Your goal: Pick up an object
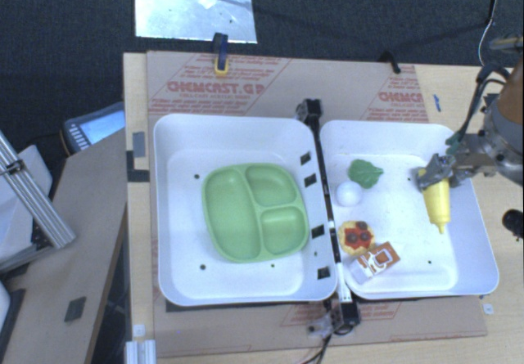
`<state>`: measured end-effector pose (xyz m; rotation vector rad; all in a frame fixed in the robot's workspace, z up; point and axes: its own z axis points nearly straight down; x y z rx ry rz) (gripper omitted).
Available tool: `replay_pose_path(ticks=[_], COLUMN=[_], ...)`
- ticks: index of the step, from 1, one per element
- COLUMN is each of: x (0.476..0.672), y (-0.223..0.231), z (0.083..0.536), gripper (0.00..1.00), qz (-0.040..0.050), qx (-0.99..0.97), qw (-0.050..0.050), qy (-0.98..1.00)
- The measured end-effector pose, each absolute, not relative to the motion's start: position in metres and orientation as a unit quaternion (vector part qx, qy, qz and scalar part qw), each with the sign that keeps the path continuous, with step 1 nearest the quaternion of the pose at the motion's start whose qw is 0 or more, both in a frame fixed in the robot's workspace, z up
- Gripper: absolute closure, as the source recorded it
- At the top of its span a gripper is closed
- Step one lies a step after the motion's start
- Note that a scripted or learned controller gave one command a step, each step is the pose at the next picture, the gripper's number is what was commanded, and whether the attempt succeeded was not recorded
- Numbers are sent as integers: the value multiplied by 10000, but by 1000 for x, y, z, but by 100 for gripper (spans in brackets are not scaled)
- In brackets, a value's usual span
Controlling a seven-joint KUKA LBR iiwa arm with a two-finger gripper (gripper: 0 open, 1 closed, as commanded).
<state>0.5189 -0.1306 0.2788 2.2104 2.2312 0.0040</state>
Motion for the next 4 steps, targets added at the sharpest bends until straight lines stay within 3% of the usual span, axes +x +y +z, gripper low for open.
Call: replay_pose_path(ticks=[4], x=[529], y=[91], z=[222], gripper=[100], qz=[4], qx=[7034], qw=[-12], qy=[7108])
